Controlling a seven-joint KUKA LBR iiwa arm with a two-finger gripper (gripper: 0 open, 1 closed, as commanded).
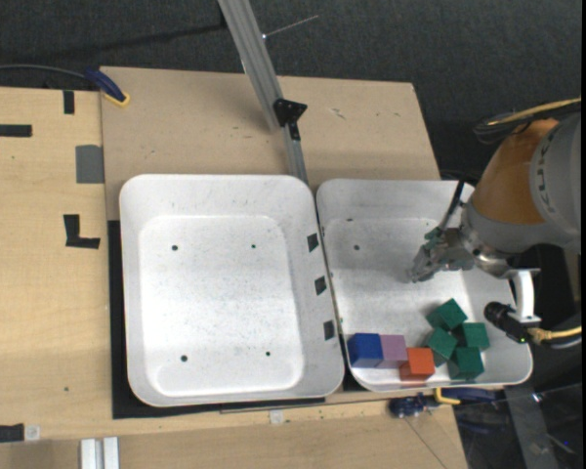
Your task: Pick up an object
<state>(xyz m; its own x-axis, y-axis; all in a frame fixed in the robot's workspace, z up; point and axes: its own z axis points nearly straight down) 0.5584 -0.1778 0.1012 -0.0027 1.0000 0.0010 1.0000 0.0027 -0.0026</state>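
The hand (428, 265) hovers low over the right bin (391, 213), holding nothing

- A blue block (365, 349) sits at the near edge of the right bin (371, 213), leftmost of the row.
- A pale purple block (394, 348) touches its right side.
- An orange block (419, 362) lies just right of the purple one, slightly nearer.
- Four dark green blocks (456, 336) cluster at the bin's near right corner, tilted at varied angles, touching one another.
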